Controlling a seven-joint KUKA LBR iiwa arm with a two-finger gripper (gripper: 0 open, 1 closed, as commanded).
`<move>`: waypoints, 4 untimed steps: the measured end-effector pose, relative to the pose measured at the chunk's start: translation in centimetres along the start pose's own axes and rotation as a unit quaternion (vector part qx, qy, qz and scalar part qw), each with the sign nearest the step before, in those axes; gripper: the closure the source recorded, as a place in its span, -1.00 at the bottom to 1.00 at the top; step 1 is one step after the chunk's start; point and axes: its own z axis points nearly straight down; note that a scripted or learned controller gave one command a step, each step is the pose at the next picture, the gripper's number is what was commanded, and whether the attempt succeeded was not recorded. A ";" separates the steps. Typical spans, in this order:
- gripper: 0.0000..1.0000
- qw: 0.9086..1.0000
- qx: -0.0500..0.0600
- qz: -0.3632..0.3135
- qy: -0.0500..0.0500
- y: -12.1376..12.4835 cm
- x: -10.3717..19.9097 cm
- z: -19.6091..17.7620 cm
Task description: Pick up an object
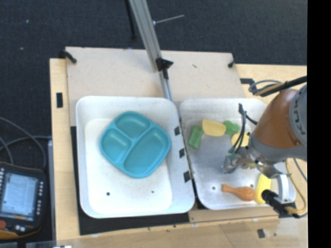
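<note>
In the right bin (207,190) lie a green block (195,137), a yellow piece (213,128), a second green piece (231,127) beside it, an orange carrot-like piece (239,191) near the front wall and a yellow object (262,182) at the right. My gripper (230,164) hangs low over the bin's middle, above and left of the orange piece. The orange wrist band (274,125) covers the bin's right part. Nothing shows between the gripper's tips.
The left bin (93,195) holds a teal divided plate (136,144). A metal pole (147,30) slants up from the bins' shared back edge. A teach pendant (18,192) sits off the bench at lower left. Cables (264,87) lie by the right bin's far corner.
</note>
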 end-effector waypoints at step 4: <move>1.00 1.000 0.002 -0.006 0.001 1.2 5.1 -12.4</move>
